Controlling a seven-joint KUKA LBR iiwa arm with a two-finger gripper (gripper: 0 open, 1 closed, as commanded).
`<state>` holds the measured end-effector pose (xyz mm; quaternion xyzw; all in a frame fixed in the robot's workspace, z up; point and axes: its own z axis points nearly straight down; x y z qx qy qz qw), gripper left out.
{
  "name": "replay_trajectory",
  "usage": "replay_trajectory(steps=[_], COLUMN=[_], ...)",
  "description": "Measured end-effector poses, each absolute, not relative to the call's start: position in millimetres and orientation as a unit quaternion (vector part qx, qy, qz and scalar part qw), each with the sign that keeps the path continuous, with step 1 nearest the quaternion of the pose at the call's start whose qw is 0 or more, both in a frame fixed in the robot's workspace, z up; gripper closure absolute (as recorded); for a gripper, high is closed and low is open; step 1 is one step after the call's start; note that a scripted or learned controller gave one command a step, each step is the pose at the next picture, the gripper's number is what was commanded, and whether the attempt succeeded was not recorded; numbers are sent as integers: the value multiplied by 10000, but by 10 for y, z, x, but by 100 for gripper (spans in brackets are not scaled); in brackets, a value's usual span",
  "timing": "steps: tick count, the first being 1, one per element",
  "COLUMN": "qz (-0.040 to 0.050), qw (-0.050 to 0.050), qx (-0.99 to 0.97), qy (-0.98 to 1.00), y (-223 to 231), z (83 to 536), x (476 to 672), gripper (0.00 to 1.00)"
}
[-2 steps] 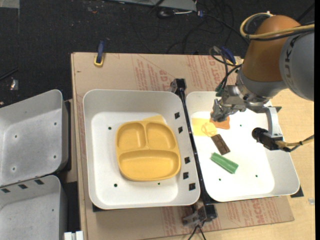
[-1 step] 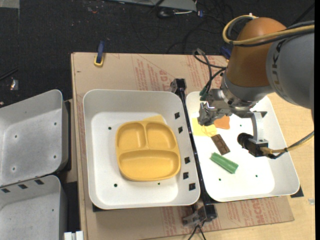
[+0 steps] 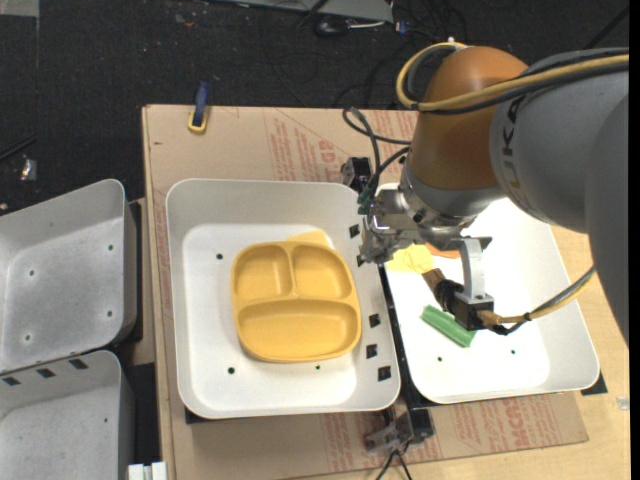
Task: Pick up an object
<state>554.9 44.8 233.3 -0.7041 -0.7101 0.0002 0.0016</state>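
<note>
A yellow divided plate (image 3: 295, 301) lies flat in the middle of the left bin (image 3: 190, 298). In the right bin (image 3: 530, 363), a green block (image 3: 447, 326) rests near the centre. A pale yellow object (image 3: 409, 260) and a small orange piece (image 3: 441, 251) lie near that bin's left wall. My gripper (image 3: 400, 236) hangs over the upper left part of the right bin, just above the pale yellow object. The wrist covers its fingers.
Both bins sit on a cardboard-covered board (image 3: 290, 143). A small blue and yellow clamp (image 3: 200, 109) lies at the board's far left corner. Spare white trays (image 3: 60, 268) stand off the board to the left. Cables trail behind the bench.
</note>
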Motion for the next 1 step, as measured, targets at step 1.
replay_trajectory(steps=[1], qz=[10], qw=[16], qx=[-7044], qy=[-7098], y=[945], z=[2265], x=[5346], gripper=[100])
